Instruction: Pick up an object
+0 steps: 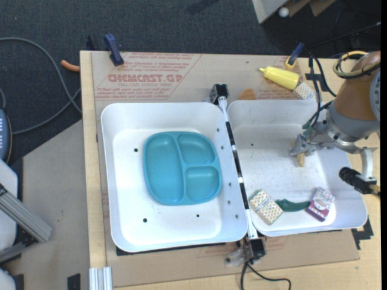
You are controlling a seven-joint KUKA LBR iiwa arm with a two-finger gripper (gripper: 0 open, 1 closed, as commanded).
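It was a robotics lab. A paper-covered bench [151, 77] held two clamped white bins [121, 222]. Cables [36, 59] trailed over dark carpet.

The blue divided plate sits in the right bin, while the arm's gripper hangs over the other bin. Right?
Not quite. In the camera view the blue divided plate sits in the left bin; the gripper hangs over the right bin.

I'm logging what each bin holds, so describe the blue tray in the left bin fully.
The blue tray is a turquoise, plastic-looking divided plate with rounded corners and three compartments: one long, two smaller. It lies flat and face up on the floor of the left bin, near the middle and turned slightly askew. Its compartments hold nothing, and nothing else touches it.
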